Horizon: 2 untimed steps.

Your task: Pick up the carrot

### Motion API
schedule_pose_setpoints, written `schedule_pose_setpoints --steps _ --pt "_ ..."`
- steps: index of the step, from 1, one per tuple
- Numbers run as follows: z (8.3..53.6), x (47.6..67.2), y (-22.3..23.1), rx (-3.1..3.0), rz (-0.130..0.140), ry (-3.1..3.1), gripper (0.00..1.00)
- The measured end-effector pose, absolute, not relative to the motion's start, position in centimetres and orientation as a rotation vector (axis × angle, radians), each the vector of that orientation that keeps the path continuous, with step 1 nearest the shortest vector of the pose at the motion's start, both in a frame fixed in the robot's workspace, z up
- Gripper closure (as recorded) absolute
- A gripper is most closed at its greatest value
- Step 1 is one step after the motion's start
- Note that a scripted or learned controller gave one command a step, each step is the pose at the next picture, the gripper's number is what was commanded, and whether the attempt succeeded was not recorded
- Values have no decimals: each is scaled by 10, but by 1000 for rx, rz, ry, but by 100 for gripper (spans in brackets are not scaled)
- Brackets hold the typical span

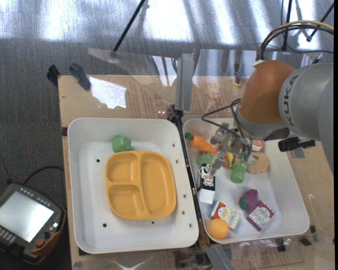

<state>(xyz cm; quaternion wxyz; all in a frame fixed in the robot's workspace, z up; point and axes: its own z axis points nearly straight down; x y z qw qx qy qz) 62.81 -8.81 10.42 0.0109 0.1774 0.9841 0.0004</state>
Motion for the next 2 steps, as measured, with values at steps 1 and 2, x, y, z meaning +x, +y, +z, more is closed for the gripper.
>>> schedule_pose_setpoints --steps 1,2 --pt "104 638 -89 670 6 3047 0" --pt "104 638 -89 806 3 3013 0"
